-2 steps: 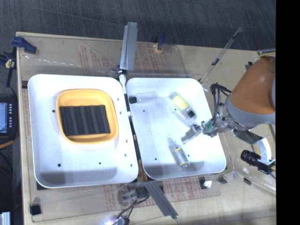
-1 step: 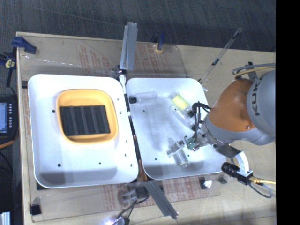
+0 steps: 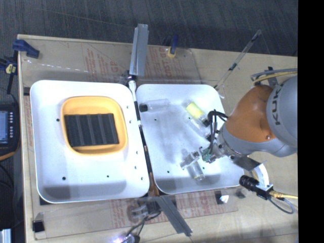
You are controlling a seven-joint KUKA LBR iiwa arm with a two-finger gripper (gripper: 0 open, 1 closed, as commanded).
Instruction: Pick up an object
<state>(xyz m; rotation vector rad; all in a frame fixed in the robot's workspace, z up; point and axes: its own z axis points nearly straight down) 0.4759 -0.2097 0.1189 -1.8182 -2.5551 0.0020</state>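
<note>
Gripper (image 3: 206, 156) sits low in the right bin (image 3: 167, 135), near its right wall, hidden mostly by the wrist and cables, so open or closed cannot be told from this angle. Nothing visibly between the tips. Just left of it and below, touching or nearly touching, lies a small clear plastic piece (image 3: 192, 165), a jumble of see-through parts; long axis runs roughly from upper left to lower right, lower end toward the bin's front edge. Up and a bit left of the gripper is a pale yellow cylinder (image 3: 194, 110), lying flat, long axis slanting upper left to lower right, its lower end pointing at the wrist. Farther left, near the bin's top-left corner, a clear tube with a dark cap (image 3: 154, 105) lies almost level, cap end facing the divider between bins.

Above the gripper: orange band (image 3: 250, 118), then the grey arm (image 3: 286, 110) coming in from the right.

Left bin (image 3: 45, 176) holds an orange tray with a dark ribbed insert (image 3: 92, 126), set squarely in the upper middle, well apart from everything in the right bin.

Both bins are shallow, white, side by side on a light wooden bench (image 3: 212, 65) with a clear sheet over it. Dark carpet-like floor (image 3: 152, 4) behind the bench
</note>
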